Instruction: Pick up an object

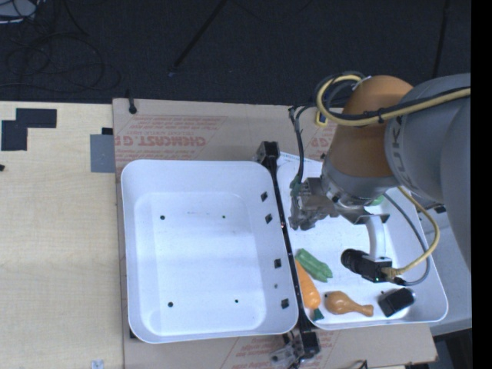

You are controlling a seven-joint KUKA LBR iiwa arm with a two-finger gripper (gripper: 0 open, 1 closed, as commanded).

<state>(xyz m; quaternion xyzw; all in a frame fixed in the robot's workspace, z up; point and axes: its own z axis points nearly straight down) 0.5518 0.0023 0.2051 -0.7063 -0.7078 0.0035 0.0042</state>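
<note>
Surface (54, 229) of pale board carries the left bin (200, 252) and, right against it along a black-clipped edge, the right bin (432, 287). Over the right bin's left side, close to that shared edge, hangs the gripper (301, 215) — whether it is open or closed cannot be told. Lower in the view and apart from it lie a green vegetable toy (314, 264) and an orange carrot (308, 289), the two touching, then a tan gourd-shaped toy (347, 305) just beside the carrot, and a small black block (397, 302) near the bin's lower right corner.
</note>
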